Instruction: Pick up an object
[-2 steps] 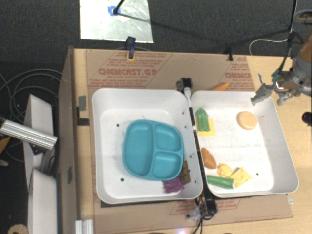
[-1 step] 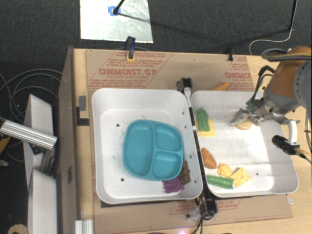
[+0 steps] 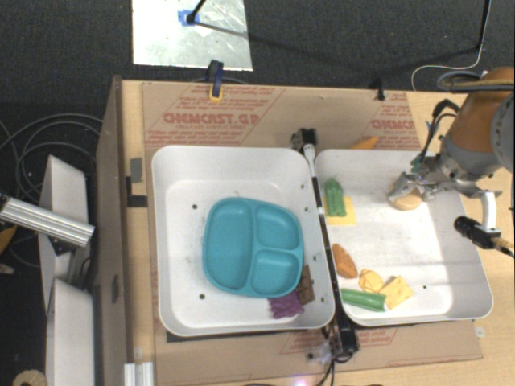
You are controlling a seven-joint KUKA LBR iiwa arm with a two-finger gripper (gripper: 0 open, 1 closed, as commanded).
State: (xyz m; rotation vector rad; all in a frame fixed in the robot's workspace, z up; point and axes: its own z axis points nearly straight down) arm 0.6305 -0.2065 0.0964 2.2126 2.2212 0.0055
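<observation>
White bins [image 3: 185, 215] side by side on bench, dark carpet beyond. At three o'clock, arm [image 3: 483, 127] angled down; gripper [image 3: 409, 190] over beige lump [image 3: 407, 202], grip unclear.

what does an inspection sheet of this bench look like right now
surface: wooden bench bearing left bin and right bin, side by side
job's things: right bin holds a tan rounded piece, green piece on a yellow slab, orange-brown piece, yellow pieces, green stick
clutter: left bin holds a teal divided plate, purple piece, brown piece
grippers: hand low over the tan rounded piece; grasp cannot be told
cables: loops on the floor at left, yellow cable at upper right
surroundings: silver sheet on dark floor
</observation>
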